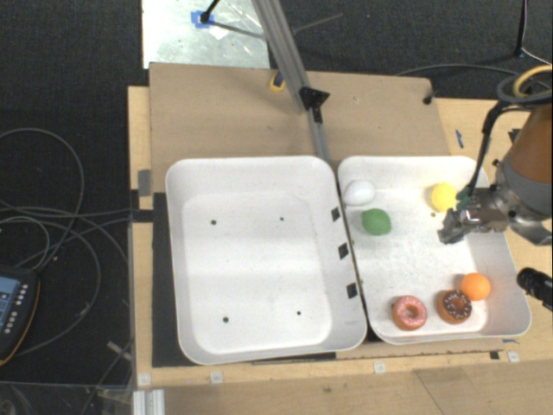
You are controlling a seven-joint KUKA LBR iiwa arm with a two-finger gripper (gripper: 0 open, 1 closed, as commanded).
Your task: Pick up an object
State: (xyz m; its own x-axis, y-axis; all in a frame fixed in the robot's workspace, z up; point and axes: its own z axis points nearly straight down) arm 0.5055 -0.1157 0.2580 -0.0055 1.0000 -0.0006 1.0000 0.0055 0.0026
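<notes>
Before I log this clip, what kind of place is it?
Probably a robotics lab bench: two white bins on a wooden board, toy doughnuts and balls, cables across dark carpet.

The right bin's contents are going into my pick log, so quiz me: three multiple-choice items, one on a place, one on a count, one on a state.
1. Where is the green ball?
A. right bin, near its left wall
B. left bin
C. on the bench

2. How many doughnuts lie in the right bin?
A. one
B. two
C. four

3. The gripper is:
A. over the right bin
B. over the left bin
C. resting on the doughnuts

Key: 1 A, it sits below the white ball. 2 B, pink doughnut and brown doughnut. 3 A, beside the yellow ball.
</notes>
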